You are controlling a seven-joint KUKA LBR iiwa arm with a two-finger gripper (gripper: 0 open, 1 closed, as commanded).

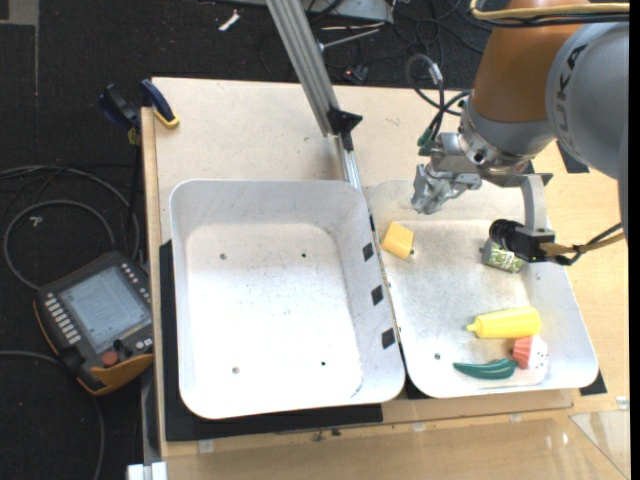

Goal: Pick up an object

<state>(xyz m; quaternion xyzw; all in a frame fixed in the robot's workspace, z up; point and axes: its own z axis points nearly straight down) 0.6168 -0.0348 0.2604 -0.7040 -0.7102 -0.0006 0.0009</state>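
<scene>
Two shallow white bins sit side by side on a pale desk. The left bin has a speckled, scuffed floor with a few small dark dots. The right bin holds all the loose things: a small yellow wedge-shaped block near its upper left part, a dark, green-labelled small object at its upper right, and a cluster toward the lower right corner made of a yellow squeeze-bottle shape, a red and white piece just below it, and a curved green pepper-like item beside that, close together.

The arm, smooth grey with a glossy orange band, reaches in from the right. Its metallic claw hangs over the upper edge of the right bin, tips pointing down and to the left; nothing sits between the tips, and whether they are spread or pressed together cannot be told from this slant.

The yellow block lies just below and slightly left of the claw, near it but apart. The other items lie well to the right and lower.
</scene>
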